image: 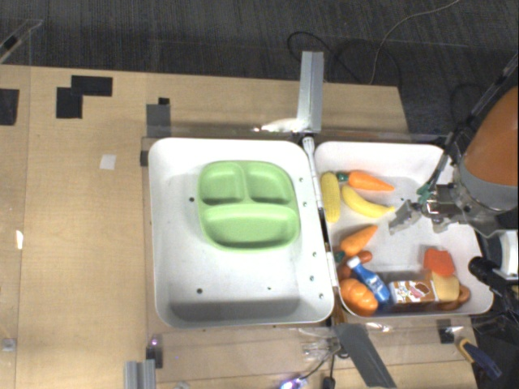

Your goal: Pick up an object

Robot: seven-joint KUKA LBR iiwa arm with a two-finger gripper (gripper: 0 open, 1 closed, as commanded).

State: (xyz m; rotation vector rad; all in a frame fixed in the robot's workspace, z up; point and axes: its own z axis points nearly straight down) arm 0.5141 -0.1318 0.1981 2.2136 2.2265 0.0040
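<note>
Wooden worktop below, dark carpet beyond its far edge. On the worktop, two white bins side by side.

Left bin: holding one green divided plate, lying flat near the middle.

Right bin: crowded with toy food. Along its left wall, a yellow corn cob, standing lengthwise to the wall. Just beside it, a banana, with an orange carrot touching it on the far side. Lower down, a second carrot, then a blue bottle beside an orange fruit, a brown carton, a red piece and a yellow block along the near wall.

Further right, the gripper, hanging low over the bare middle of the right bin, with nothing seen in its hold. Open or closed: cannot tell from this angle.

Most likely target, judging by nearness: the banana. Lying just to the left of the gripper and slightly farther back, apart from it. Long axis running from upper left down to lower right, so pointing almost toward the gripper. Probably calling for a short move to the left and a turn of the wrist, to close across the banana and not along it. Some risk of catching the touching carrot as well.
</note>
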